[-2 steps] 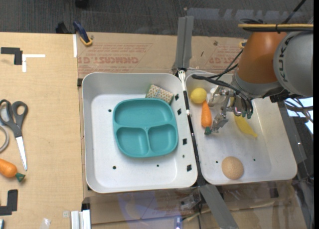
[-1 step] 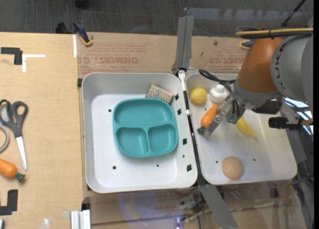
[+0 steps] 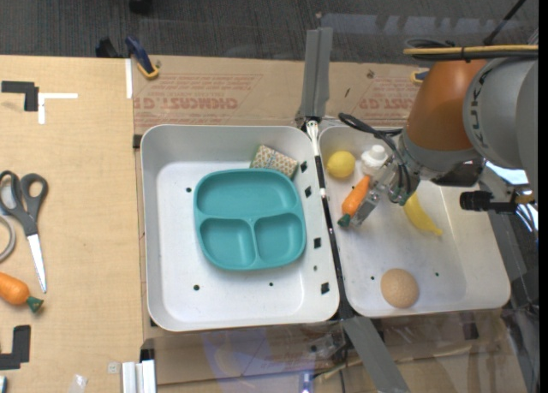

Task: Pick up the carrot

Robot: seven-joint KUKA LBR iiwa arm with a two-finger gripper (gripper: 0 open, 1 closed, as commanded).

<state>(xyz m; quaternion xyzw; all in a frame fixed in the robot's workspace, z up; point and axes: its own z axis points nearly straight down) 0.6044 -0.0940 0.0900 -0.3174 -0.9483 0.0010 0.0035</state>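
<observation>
Two white bins point(image 3: 163, 237) sit side by side. I count one carrot point(image 3: 354, 197), one lemon point(image 3: 341, 164), one banana point(image 3: 420, 214) and one egg point(image 3: 399, 288) in the bin under the arm, plus one teal plate point(image 3: 250, 217) and one sponge point(image 3: 275, 160) beyond. The pincer point(image 3: 368, 203) sits right against the carrot, which lies tilted at its tip. Whether it grips, I cannot tell.
</observation>
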